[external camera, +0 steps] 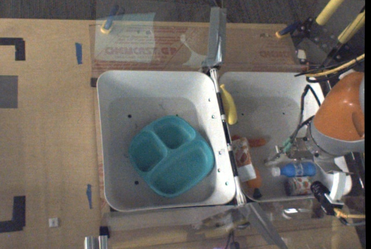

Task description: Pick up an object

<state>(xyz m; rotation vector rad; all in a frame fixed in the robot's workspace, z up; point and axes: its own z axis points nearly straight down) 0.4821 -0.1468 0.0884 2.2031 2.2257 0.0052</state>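
My gripper point(282, 153) hangs over the middle of the right bin point(264, 107), reaching in from the right below the orange wrist band. Just below it a blue-and-white bottle point(295, 170) lies on its side, and under that sits a small patterned can point(298, 186). A small orange piece point(259, 141) lies to the gripper's left. Along the right bin's left wall lie a yellow banana point(229, 105) and a brown-and-white bottle point(244, 162). A small dark thing point(256, 191) lies near the bin's front left corner. Nothing shows in the gripper's grasp.
The left bin point(116, 97) holds a teal divided plate point(171, 155) towards its front right. A metal divider point(223, 126) runs between the two bins. Cardboard and a clear plastic sheet point(130, 36) lie behind them.
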